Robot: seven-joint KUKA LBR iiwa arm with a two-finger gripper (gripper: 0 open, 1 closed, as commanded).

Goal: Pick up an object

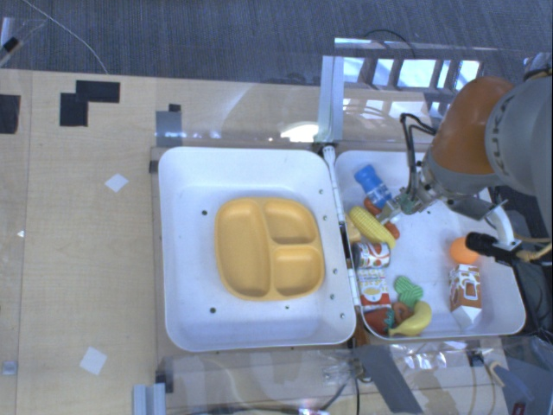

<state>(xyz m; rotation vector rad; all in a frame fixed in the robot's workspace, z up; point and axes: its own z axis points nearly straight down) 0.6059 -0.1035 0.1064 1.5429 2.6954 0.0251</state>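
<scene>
My gripper (406, 201) hangs low in the right bin (432, 249), at its upper left part, just right of a blue bottle (371, 182) and a yellow corn cob (371, 227). The arm's orange band (467, 128) and grey wrist cover most of it from above. Several small items lie along the bin's left side: a red and white can (373, 262), a green toy (409, 289) and a yellow banana (415, 321). At the right side lie an orange ball (463, 251) and a white and orange carton (465, 290).
The left bin (190, 232) holds a yellow divided tray (268, 247). A metal frame (328, 102) rises behind the bins. Bare white floor shows in the middle of the right bin.
</scene>
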